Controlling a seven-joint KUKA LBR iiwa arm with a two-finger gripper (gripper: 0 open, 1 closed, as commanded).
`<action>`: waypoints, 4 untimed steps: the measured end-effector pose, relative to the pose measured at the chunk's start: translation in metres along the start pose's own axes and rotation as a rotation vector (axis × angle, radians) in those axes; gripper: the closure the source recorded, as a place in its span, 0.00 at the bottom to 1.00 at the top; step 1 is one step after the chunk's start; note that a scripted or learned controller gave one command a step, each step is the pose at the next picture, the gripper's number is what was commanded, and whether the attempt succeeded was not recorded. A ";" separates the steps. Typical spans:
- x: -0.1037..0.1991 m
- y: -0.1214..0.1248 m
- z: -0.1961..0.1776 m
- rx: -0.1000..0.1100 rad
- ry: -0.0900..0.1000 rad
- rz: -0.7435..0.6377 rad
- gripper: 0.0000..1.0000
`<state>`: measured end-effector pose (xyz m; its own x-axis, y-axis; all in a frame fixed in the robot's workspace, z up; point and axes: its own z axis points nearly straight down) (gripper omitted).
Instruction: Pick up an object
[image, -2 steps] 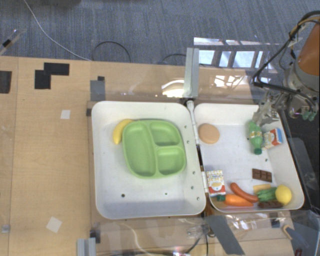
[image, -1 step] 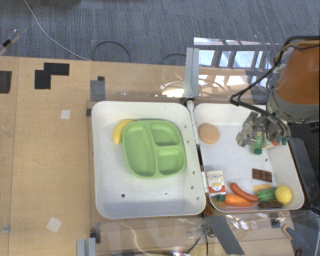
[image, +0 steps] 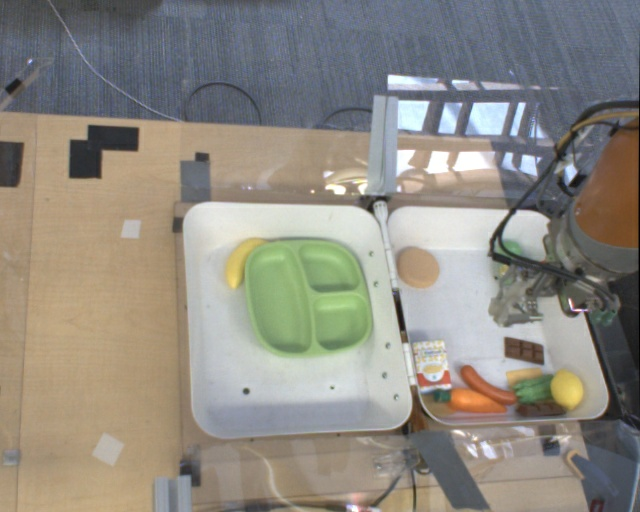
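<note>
My gripper (image: 517, 306) hangs over the right bin (image: 455, 310), near its right side, just above a brown chocolate bar (image: 523, 350). A round tan bun (image: 418, 267) lies at the bin's back left. Along the front lie a small juice carton (image: 431, 363), an orange carrot (image: 475, 402), a red sausage (image: 487, 384), a green vegetable (image: 534, 390) and a yellow lemon (image: 567, 389). Nothing shows in the gripper's grasp.
The left bin (image: 290, 400) holds a green divided plate (image: 305, 297), with a yellow banana (image: 238, 263) partly tucked under its back-left edge. A metal frame (image: 455, 120) stands behind the right bin. Black cables (image: 530, 205) loop beside the wrist.
</note>
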<state>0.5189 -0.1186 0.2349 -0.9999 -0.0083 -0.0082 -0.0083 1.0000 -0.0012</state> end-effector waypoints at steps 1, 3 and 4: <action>-0.001 -0.070 0.017 0.001 0.000 -0.199 1.00; -0.071 -0.075 0.140 -0.003 0.001 -0.156 0.00; -0.150 -0.025 0.148 -0.003 0.007 -0.062 0.00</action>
<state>0.6703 -0.1425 0.0879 -0.9975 -0.0701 -0.0013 -0.0701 0.9975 0.0014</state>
